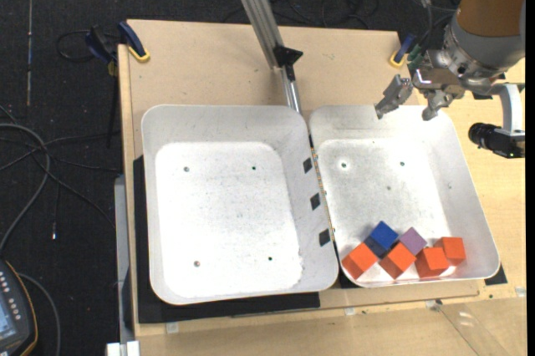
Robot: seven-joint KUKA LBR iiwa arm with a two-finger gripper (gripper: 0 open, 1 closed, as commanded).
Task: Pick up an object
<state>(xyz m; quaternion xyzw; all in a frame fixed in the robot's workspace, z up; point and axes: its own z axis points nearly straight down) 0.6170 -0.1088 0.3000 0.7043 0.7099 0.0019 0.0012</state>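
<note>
The approach step is judged to be in hand: nothing is gripped, and the blocks are not yet reached. The gripper (410, 101) is seen above the far rim of the right bin (468, 179), at the end of the grey arm (489, 3) with its orange band. Its two fingers (389, 102) are spread apart, with a clear gap between them, and nothing is held between them. No object is touched by them as far as can be seen.

The things to be picked are gathered at the near edge of the right bin, well apart from the gripper. A blue block (384, 236) lies there, with a purple block (413, 241) just beside it. Four orange blocks are placed around them: one (361, 260) at the left end of the cluster, one (398, 260) in front of the blue block, one (433, 261) in front of the purple one, and one (453, 249) nearest to the bin's right wall. The blocks are packed closely, and several seem to be touching.

For the next move, the gripper should be carried across the right bin to the cluster and lowered over one block. The outer orange blocks are judged easier, because one side is free. The jaws should be kept open until a block is between them. The left bin (167, 179) is not needed.
</note>
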